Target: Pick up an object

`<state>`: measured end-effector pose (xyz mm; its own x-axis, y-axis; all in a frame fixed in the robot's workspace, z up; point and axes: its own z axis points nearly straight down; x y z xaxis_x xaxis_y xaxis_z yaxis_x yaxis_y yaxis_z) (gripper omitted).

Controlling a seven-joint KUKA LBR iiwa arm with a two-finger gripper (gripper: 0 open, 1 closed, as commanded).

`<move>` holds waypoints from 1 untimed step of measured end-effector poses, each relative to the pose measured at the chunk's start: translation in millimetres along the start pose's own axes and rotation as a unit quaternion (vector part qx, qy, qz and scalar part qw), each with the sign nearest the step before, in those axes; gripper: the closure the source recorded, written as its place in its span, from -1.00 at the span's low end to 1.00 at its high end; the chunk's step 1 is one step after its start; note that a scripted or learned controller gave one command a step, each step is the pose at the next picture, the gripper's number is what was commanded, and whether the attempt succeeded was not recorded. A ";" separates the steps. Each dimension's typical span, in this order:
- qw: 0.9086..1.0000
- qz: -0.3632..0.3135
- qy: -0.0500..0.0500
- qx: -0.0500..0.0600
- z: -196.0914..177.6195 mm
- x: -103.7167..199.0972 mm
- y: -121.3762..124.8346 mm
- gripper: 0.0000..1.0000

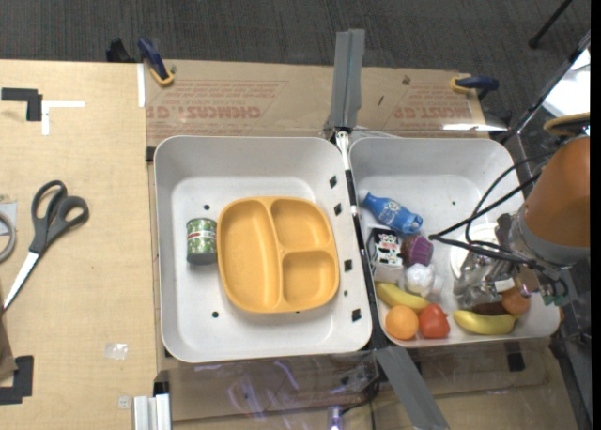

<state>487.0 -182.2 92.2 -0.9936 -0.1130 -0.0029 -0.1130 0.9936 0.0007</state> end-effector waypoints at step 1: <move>1.000 -0.002 -0.001 0.000 0.0 -32.2 71.5 1.00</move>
<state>510.9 -107.6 92.3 -0.9931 -0.1174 -0.0042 -0.1174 0.9931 0.0005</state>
